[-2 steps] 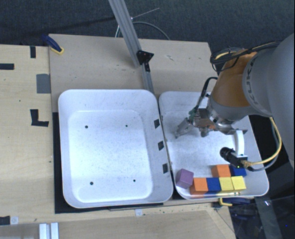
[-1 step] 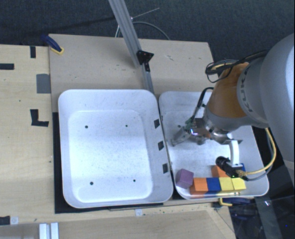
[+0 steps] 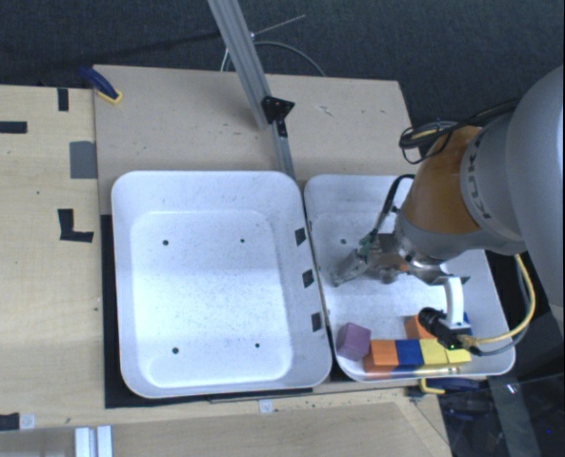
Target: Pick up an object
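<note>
Blocks (image 3: 406,352) clustered at the near edge of the right bin (image 3: 332,198).
The claw (image 3: 347,272) is seen low over bare bin floor, apart from them; its state cannot be told. It is best shifted toward the purple block (image 3: 353,339), which sits clear of the others.

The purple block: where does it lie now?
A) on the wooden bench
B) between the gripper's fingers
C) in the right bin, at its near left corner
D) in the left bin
C: the purple block lies in the right bin, at its near left corner, beside the orange block.
</note>
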You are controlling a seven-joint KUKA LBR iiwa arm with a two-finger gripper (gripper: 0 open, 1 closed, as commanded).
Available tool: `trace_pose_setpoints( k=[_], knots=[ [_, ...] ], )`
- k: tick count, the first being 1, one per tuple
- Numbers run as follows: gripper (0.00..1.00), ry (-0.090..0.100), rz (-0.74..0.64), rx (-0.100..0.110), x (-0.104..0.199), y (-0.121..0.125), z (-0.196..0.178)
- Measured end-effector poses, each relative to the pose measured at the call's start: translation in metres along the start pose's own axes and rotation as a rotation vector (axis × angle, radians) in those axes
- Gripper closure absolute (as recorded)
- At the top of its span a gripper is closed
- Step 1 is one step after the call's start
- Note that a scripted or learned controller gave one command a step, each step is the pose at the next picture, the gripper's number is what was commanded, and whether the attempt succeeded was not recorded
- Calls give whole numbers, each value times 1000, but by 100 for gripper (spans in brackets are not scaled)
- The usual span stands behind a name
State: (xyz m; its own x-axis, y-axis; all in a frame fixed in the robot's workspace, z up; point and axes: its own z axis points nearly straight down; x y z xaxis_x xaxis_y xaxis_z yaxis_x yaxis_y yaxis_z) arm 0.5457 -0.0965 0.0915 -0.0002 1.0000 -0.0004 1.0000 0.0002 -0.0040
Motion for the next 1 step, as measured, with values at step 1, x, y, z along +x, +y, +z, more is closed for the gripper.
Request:
trace_pose_setpoints(
  k=[1],
  knots=[
    [0, 0, 0, 0, -2, -13, 0]
  ],
)
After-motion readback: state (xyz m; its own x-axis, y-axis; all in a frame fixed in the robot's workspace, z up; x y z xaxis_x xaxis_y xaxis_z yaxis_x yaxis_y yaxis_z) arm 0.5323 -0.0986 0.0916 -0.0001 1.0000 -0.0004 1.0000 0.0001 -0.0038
